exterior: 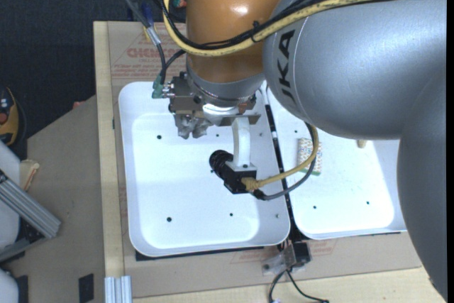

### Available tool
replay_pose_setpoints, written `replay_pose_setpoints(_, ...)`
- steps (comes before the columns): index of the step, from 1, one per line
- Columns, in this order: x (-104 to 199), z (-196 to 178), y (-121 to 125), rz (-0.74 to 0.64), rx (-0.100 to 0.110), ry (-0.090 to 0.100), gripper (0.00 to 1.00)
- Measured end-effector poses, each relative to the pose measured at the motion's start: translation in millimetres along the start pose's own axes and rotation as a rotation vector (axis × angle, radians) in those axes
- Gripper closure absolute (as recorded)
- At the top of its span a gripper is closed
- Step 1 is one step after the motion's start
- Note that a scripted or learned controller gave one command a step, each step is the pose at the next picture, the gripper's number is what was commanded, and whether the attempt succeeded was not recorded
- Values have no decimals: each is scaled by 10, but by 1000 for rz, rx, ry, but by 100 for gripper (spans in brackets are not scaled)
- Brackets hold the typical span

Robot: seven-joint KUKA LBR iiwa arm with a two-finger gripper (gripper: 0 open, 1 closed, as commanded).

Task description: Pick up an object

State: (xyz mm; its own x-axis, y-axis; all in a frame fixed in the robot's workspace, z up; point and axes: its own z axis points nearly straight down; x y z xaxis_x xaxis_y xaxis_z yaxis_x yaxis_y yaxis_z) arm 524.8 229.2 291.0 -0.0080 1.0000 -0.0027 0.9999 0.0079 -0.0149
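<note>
On the wooden bench stand two white bins. The gripper (187, 123) hangs over the view's left bin (152, 223); open or closed, I cannot tell. A small pale speckled object (307, 151) lies rightward of the gripper, in the other bin (355, 220).

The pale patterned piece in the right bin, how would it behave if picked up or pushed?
The pale patterned piece looks flat and thin, so it is probably light and would slide on the smooth floor of the right bin rather than roll. Lying flat, it may be hard to pinch. Part of it is hidden, so its stiffness is unclear.
</note>
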Motion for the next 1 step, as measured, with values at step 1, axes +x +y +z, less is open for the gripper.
replay_pose_setpoints(1,-372,-1065,-411,9,-20,5,100)
